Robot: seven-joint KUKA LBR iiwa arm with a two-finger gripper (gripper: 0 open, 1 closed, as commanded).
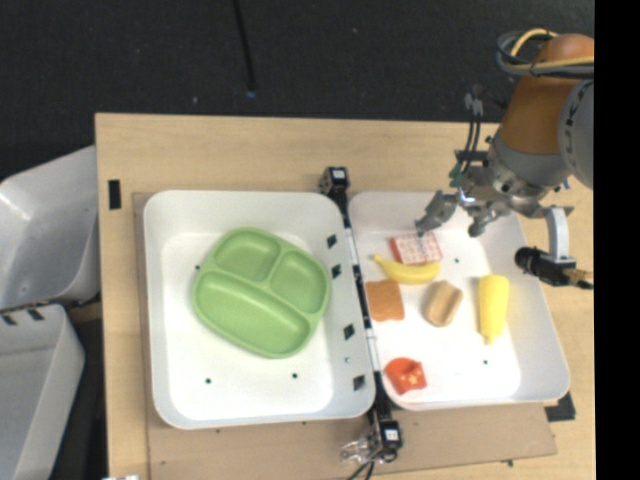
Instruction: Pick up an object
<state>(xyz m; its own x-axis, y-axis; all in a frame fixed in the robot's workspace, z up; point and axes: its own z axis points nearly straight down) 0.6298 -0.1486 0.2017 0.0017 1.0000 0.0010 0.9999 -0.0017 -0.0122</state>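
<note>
Gripper hangs open over far edge of right bin, nothing btwn fingers. Below it in the bin: red-white packet touching banana; orange block, bread roll, yellow corn mid-bin; red piece near front edge. Green divided plate in left bin

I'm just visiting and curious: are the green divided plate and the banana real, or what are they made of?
The green plate looks like moulded plastic: one even colour, a smooth matt surface and rounded compartment ridges. The banana seems to be a toy, probably plastic or rubber, since its yellow is uniform with no spots and it is small beside the other toy-like foods. The view is too coarse to be certain.
</note>
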